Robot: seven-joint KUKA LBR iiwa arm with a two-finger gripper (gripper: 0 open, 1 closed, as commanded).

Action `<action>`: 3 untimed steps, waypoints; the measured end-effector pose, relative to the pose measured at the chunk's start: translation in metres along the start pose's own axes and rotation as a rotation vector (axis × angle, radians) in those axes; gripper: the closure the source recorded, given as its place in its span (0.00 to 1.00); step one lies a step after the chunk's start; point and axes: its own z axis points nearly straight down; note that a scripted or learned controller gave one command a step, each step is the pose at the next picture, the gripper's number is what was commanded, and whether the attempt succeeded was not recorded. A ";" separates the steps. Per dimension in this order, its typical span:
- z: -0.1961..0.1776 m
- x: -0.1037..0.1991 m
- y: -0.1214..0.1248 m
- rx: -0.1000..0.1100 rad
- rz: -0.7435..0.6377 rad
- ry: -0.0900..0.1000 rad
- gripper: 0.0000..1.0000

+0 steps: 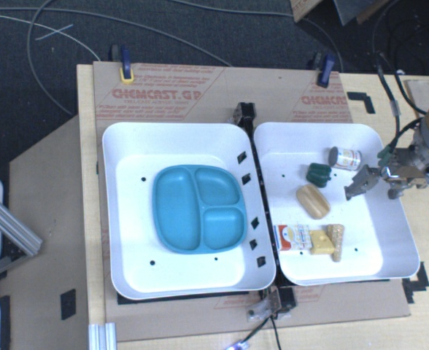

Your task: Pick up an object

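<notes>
The right bin (pixel 389 257) holds several small items. A silver can (pixel 345 157) lies on its side near the back, with a dark green piece (pixel 318 172) just left of it. A tan bread roll (pixel 313 201) lies in the middle. Near the front are a red and white packet (pixel 292 237) and a yellow wedge (pixel 327 240). My gripper (pixel 379 186) hovers over the right side of this bin, to the right of the can and roll. It stands open, with nothing between its fingers.
The left bin (pixel 120 159) holds a blue divided plate (pixel 200 208). A black divider with clips (pixel 254 195) runs between the bins. Cables hang by the arm at the right edge, and clamps (pixel 127 70) grip the board's far side.
</notes>
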 end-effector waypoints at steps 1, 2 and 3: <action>-0.006 0.000 0.002 -0.012 -0.003 -0.002 0.00; 0.037 0.002 0.001 -0.007 -0.003 -0.001 0.00; 0.079 0.003 0.002 -0.006 -0.002 -0.001 0.00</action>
